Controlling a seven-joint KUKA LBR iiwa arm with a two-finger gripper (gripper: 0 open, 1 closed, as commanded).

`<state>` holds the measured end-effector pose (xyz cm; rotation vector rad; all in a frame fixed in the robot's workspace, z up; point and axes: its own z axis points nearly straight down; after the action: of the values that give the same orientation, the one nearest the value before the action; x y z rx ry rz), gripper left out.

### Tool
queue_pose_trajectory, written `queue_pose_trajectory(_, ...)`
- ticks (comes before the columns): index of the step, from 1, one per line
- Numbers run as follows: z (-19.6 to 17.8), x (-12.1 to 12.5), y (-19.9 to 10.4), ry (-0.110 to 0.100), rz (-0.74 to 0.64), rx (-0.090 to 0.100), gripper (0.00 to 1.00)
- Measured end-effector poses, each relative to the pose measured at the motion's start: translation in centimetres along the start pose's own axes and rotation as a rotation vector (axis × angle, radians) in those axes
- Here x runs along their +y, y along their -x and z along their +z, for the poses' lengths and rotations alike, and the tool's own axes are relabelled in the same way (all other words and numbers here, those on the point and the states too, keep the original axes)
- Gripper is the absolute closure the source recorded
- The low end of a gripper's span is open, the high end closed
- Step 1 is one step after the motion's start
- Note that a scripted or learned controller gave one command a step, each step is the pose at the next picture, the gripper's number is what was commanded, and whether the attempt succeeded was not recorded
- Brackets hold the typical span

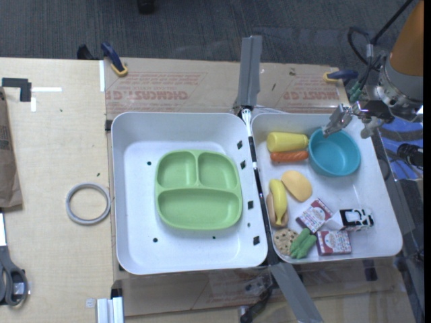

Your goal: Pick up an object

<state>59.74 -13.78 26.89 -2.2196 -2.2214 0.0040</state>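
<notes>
The right bin (389, 210) holds a blue bowl (335, 156), a yellow corn piece (286, 140), an orange carrot (289, 157), a banana (277, 199), a pale yellow wedge (297, 185), a cookie (284, 240), a green vegetable (303, 243), two small red packets (314, 216) and a black-and-white toy car (355, 218). My gripper (351, 124) hangs over the bowl's far rim at the bin's back right. Its fingers are spread and open, one fingertip (335, 122) at the bowl's left rim. Nothing is between them.
The left bin (128, 180) holds a green divided plate (199, 189). A grey divider (250, 73) rises at the back between the bins. On the bench at left lie a tape ring (87, 202) and scissors (12, 282). Cables hang by the arm at right.
</notes>
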Motion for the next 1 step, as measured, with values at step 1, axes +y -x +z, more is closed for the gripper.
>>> queue_pose_trajectory(1,13.16,3.72,-0.53,0.0,-0.111,0.001,0.0)
